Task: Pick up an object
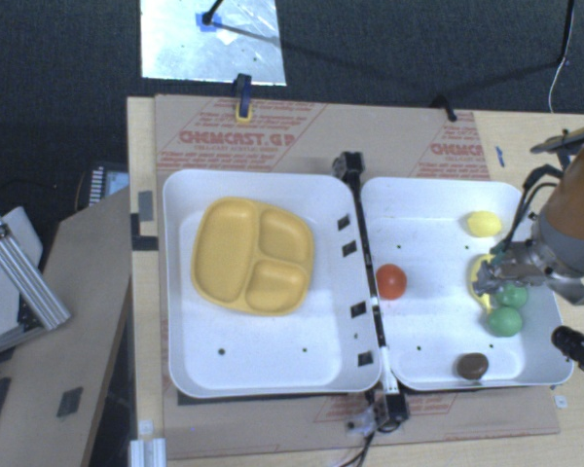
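Note:
In the right bin [423, 202] lie a red ball [391, 281], a yellow lemon-like piece [484, 224], a green ball [506, 321], a second green piece [514, 296] and a brown oval piece [472, 366]. My gripper [491, 280] is down at the right side of this bin, over a yellow-green piece just left of the green ones. The arm hides most of what lies under the gripper.
The left bin [263, 358] holds a yellow divided plate [253, 255]. A black divider [365, 280] runs between the two bins. The bins rest on a cardboard sheet [302, 129]. A shiny metal sheet [212, 27] lies on the dark floor behind.

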